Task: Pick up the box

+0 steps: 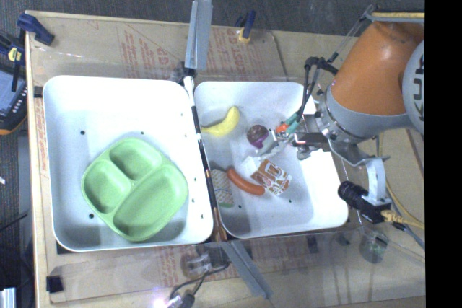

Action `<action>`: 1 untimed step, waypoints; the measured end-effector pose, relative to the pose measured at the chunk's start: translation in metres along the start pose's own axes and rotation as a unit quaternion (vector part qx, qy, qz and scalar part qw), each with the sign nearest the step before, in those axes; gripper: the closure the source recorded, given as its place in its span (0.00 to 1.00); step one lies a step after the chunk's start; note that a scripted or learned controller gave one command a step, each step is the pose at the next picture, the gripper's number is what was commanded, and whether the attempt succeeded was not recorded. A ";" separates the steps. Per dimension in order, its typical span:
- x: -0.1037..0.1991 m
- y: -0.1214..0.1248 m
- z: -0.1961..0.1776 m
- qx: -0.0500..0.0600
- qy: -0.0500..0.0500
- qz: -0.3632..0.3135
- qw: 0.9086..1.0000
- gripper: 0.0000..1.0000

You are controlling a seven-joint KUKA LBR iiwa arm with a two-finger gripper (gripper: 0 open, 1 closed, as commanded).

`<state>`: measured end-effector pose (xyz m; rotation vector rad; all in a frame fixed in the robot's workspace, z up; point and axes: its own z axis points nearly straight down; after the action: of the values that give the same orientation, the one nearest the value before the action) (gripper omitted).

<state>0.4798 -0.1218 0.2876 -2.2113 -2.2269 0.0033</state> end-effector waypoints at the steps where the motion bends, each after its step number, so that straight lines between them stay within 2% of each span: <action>1: -0.063 0.028 0.031 -0.001 -0.001 -0.075 0.997 0.00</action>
<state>0.5081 -0.1843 0.2564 -2.0390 -2.3893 0.0028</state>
